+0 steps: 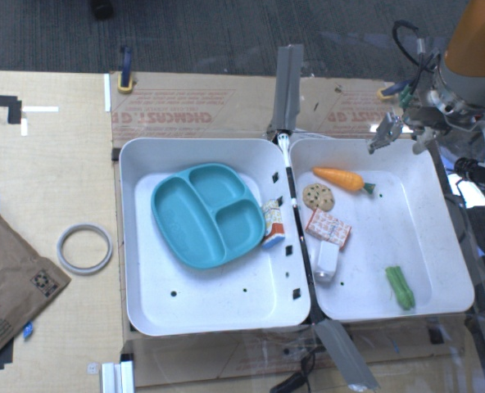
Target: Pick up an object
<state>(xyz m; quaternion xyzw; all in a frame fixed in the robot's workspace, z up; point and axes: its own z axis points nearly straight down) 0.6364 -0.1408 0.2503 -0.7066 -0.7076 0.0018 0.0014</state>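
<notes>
The right bin holds an orange carrot at its far side, with a round cookie just in front of it. A red and white packet and a white bottle lie near the bin's left wall. A green pickle rests at the front right. My gripper hangs over the far right rim of this bin, up and to the right of the carrot. It is open, and its two fingers are spread with nothing between them.
The left bin carries a teal divided plate and a small red-and-white carton by its right wall. A roll of tape and a cardboard box lie on the bench to the left. Cables hang near the wrist.
</notes>
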